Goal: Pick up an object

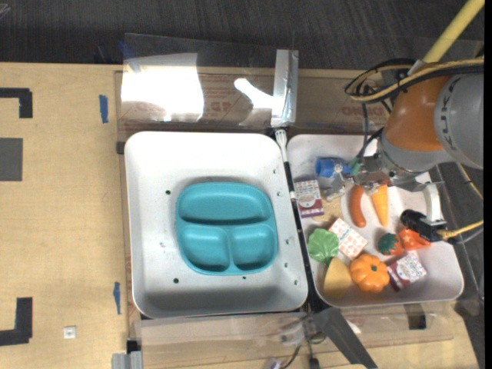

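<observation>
Nearest, along the right bin (450, 283) front: a yellow wedge (336, 277), orange pumpkin (369, 273) and small printed carton (409, 267). Just behind, a green leafy piece (324, 244), another carton (348, 239), a red-and-green item (388, 244). Mid-bin, a red sausage (357, 206) beside a carrot (380, 205). In the left bin (146, 206), a teal divided tray (227, 227). Farthest, end effector (367, 174) above the right bin's back, near a blue packet (329, 166); grip state impossible to tell.

The pale wooden bench (61, 229) bears two shallow white plastic bins touching side by side: the left bin (154, 206) and the right bin (442, 279), with blue tape marks (103, 108) on the wood.
</observation>
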